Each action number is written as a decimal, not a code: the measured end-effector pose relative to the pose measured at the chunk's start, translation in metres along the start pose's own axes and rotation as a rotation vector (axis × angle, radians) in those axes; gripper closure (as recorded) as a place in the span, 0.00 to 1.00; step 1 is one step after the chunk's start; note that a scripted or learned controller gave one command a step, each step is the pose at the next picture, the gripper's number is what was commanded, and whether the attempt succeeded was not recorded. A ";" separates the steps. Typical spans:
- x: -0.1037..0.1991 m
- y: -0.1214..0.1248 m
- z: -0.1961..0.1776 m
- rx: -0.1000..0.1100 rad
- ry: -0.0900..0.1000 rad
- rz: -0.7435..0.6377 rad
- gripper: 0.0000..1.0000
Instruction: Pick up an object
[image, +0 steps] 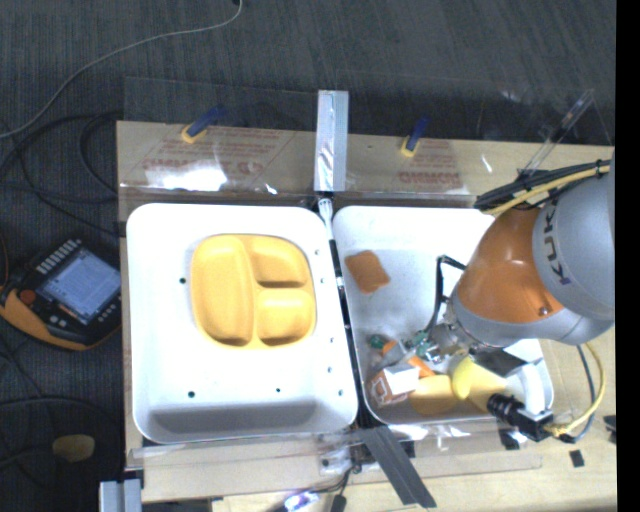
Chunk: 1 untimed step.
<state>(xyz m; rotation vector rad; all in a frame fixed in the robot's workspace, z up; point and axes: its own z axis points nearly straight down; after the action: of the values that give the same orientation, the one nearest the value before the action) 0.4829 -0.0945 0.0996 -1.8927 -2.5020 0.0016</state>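
Observation:
The arm's orange band and grey wrist hang over the right side of the right bin (400, 235). My gripper (432, 346) points down into the clutter at that bin's near side. Just below it lie a yellow rounded object (472, 381), a small white and orange box (396, 383) and a flat yellow-orange piece (432, 402). A small green item (385, 344) sits to the gripper's left. An orange-brown block (367, 270) lies apart, further back on the left of the bin. I see nothing lifted.
The left bin (160, 400) holds a yellow divided tray (252, 288) in its middle. A black and orange handheld unit (62, 292) lies on the floor to the left of the bench.

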 end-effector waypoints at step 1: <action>0.000 0.000 -0.008 0.001 0.002 0.001 1.00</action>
<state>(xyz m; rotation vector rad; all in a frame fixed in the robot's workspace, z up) 0.4827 -0.0944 0.1077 -1.8930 -2.4988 0.0015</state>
